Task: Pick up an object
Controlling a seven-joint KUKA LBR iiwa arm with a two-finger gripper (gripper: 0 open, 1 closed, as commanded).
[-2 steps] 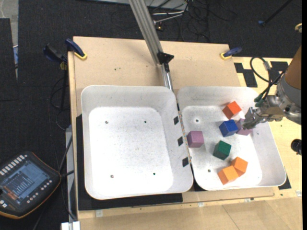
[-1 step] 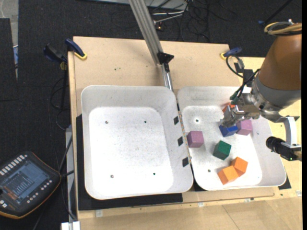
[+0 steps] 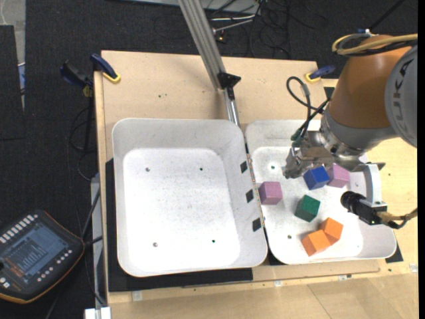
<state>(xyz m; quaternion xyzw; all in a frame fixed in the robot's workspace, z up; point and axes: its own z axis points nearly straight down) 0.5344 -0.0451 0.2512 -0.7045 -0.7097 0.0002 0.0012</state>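
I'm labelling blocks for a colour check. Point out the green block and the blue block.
green block (image 3: 307, 208), camera view, top face.
blue block (image 3: 318, 177), camera view, top face.

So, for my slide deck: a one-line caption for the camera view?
KUKA arm's pincer hovers over the right bin beside a blue block, amid purple, green and orange blocks.

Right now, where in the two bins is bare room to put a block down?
The left bin floor is bare from wall to wall. In the right bin, only a strip along the near wall beside the orange blocks is bare. Its middle is crowded: purple block, green block, blue block and the gripper.
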